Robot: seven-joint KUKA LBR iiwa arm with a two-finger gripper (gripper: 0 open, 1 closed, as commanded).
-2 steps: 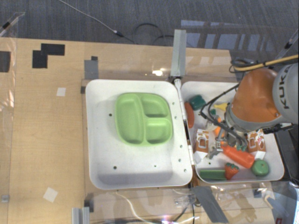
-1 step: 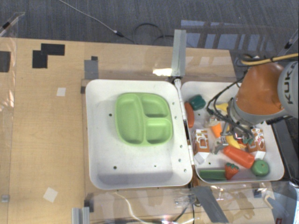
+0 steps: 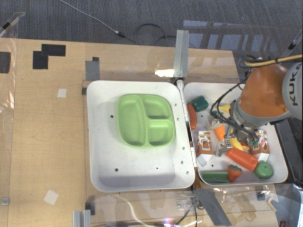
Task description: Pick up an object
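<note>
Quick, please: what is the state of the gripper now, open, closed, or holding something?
Gripper: cannot be told; it is low in the right bin, just above the orange carrot.

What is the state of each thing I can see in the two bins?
Green divided plate: upright, lying flat in the left bin.
Toy carrot: lying on its side in the right bin.
Strawberry: resting by the front wall.
Green cucumber: lying flat along the front wall.
Claw: low over the toys.
</note>
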